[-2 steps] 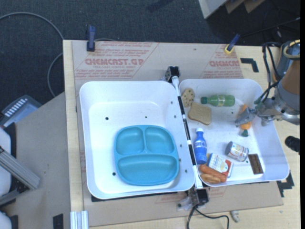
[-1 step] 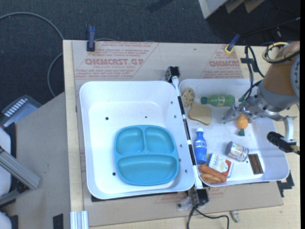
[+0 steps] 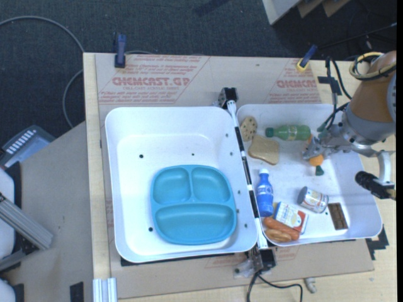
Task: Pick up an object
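Jaws down on a small orange object [image 3: 317,160], green tip below.

Right bin [image 3: 362,197] crowded; plate [image 3: 192,204] unobstructed

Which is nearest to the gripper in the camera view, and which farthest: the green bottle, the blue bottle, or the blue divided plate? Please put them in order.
Measured from the gripper in the right bin:
1. Green bottle, lying just to its left, near the bin's far wall.
2. Blue bottle, by the bin's left wall, toward the front.
3. Blue divided plate, in the left bin.
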Robot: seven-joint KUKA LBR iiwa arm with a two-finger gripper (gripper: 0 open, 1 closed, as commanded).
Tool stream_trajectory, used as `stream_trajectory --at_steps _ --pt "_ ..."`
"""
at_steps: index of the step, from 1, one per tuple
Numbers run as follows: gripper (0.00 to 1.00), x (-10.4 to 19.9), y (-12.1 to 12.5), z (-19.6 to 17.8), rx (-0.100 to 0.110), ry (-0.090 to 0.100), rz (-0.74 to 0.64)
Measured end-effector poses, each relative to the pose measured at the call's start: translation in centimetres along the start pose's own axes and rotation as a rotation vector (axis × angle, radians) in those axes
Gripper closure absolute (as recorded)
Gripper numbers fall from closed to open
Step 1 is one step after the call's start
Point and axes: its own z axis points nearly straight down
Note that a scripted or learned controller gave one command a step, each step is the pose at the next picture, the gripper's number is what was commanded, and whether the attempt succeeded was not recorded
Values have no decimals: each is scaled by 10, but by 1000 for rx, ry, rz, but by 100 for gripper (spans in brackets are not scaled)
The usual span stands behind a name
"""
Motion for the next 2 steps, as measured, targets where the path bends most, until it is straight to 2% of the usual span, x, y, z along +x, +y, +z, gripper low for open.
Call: stream_trajectory --at_steps 1,2 --pt "100 42 5 10 6 4 1" --pt "100 114 -12 -90 3 2 0"
